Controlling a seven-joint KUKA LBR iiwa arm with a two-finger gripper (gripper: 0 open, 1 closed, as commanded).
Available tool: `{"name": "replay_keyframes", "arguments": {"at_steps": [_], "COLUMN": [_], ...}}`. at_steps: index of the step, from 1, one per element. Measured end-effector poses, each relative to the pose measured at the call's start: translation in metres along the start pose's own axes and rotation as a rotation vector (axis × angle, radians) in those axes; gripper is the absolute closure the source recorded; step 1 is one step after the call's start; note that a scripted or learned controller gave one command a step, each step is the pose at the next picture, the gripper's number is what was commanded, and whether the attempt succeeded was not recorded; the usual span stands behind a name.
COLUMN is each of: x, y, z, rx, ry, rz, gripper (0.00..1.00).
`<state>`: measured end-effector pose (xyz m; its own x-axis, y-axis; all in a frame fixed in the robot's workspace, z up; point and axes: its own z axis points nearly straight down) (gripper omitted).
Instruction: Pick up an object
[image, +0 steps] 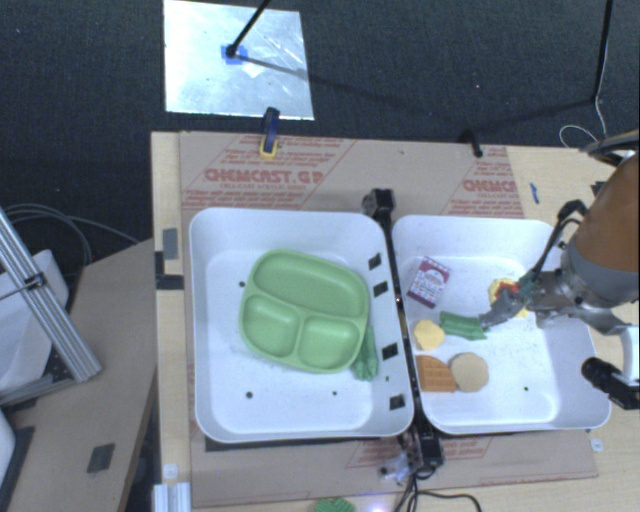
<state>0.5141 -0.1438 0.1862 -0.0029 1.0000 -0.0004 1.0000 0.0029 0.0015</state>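
Claw (497, 316), its spread impossible to tell, hangs at three o'clock of the green piece (462, 326) in the right bin (570, 400); crowding food toys may deflect the grasp.

Green toy piece (462, 325) lies flat in right bin (570, 400).

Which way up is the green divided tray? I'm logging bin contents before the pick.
Right side up: the green divided tray lies flat in the left bin, its three compartments facing the camera.
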Motion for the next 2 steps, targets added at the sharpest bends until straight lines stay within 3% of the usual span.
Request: {"name": "replay_keyframes", "arguments": {"at_steps": [1, 2], "x": [-0.043, -0.063], "y": [0.042, 0.106], "z": [0.073, 0.101], "rx": [-0.001, -0.008], "ry": [-0.002, -0.003], "rz": [0.002, -0.004], "gripper": [0.00, 0.00]}}
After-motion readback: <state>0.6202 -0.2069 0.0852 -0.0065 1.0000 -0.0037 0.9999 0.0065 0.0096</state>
